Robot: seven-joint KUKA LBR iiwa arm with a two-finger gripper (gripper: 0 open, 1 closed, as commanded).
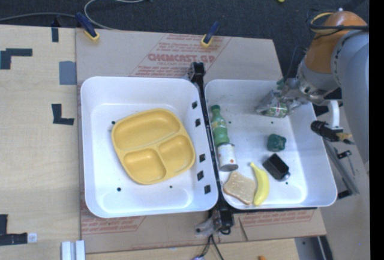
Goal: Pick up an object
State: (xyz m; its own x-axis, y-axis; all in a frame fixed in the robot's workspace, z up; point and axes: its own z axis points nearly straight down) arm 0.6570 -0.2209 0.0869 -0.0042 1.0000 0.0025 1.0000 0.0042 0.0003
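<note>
Grey metal of the gripper (277, 104) is seen low over the back of the right bin (312, 193); whether the jaws are spread or pressed together cannot be told. Nearest them, toward the front, a dark green lump (276, 143) is seen, then a black block (276, 166). Farther off lie a banana (261, 184) and toast (239, 187). A green bottle (218, 126) and a can (227, 156) lie to the left, a yellow tray (153, 145) beyond.

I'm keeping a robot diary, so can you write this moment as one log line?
pincer: low in right white bin, back corner | nearest: dark green lump | yellow plastic divided tray: left white bin
</note>
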